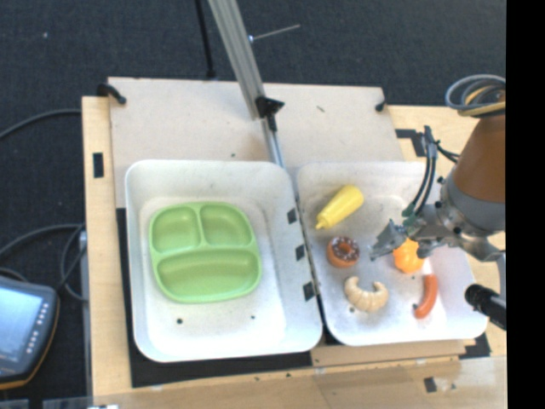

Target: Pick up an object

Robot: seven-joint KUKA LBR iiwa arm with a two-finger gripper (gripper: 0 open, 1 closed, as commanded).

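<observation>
1. The gripper point(402, 244), reaching in from the right, sits low in the right bin point(375, 181), directly at a small orange object point(408, 258). Whether it is spread or closed on that object cannot be told from this view.
2. The orange object lies in the right half of the right bin, just beside a red-orange chili-shaped piece point(425, 297). It appears rounded and smooth, probably a plastic toy fruit.
3. A good grasp here would likely centre on the object's widest part and close squarely, since a smooth rounded surface may slip sideways. The lift should stay vertical to avoid nudging the chili.
4. Other contents are a yellow mustard-style bottle point(340, 207), tapered and glossy; a brown doughnut point(343, 251) with a speckled top; and a pale, ridged croissant point(366, 294).
5. The left bin point(153, 186) holds a green divided tray point(204, 251) with three compartments, of matte moulded plastic. Both bins rest on a pale board table point(213, 118).
</observation>
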